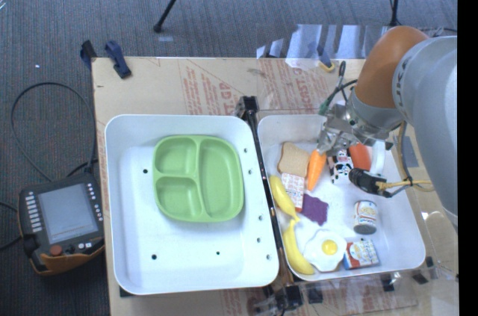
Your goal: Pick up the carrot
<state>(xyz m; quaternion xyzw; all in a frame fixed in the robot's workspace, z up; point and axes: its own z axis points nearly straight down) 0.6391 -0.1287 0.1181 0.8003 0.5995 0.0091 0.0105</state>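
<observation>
Near the back edge of the right bin you saw the gripper hanging over the top end of the carrot; whether it was closed you could not tell. Beside the carrot, the toast lay toward the bin's left edge.

Pincer low, arm bent downward

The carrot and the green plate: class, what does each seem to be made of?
Carrot: likely moulded plastic toy, smooth uniform orange surface. Green plate: probably plastic, matte, one even pale green with rounded moulded dividers. Both are guesses from look alone.
</observation>
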